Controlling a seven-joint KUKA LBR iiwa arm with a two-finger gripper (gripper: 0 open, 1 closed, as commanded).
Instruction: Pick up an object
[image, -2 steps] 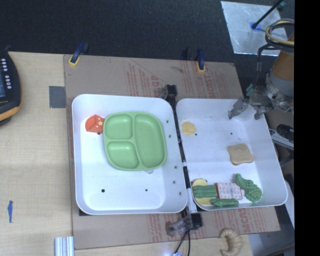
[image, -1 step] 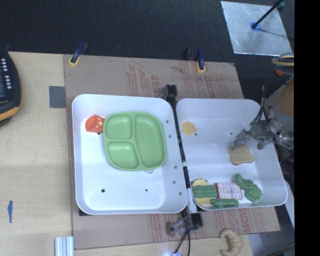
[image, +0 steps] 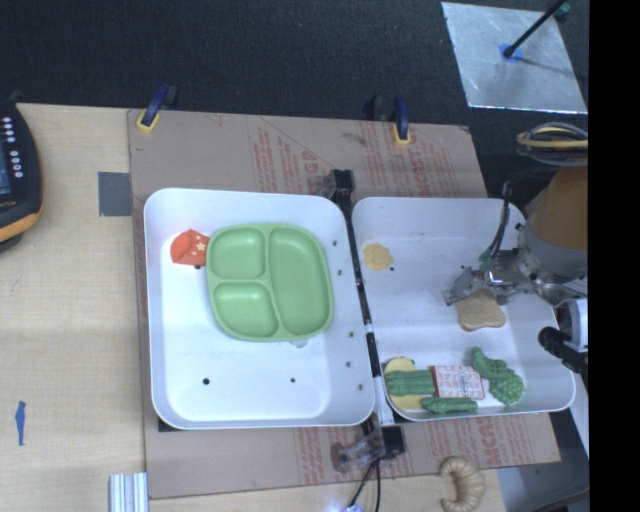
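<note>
Gripper (image: 470, 290) low at right of frame, just above tan cookie (image: 481, 314); spread of fingers impossible to tell. Risk: closing too high, skimming over flat cookie.

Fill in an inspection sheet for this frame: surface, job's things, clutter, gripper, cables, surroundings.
Surface: cardboard sheet clamped to a wooden bench, bearing a left bin and a right bin.
Job's things: green tray and red toy in the left bin; tan piece, small round piece, green toys and a card in the right bin.
Clutter: curled tan thing on the cardboard by the near edge.
Gripper: gripper over the right bin beside the tan piece; finger state unclear.
Cables: black cable at the wrist; another at the near edge.
Surroundings: pendant at left; dark floor.
</note>
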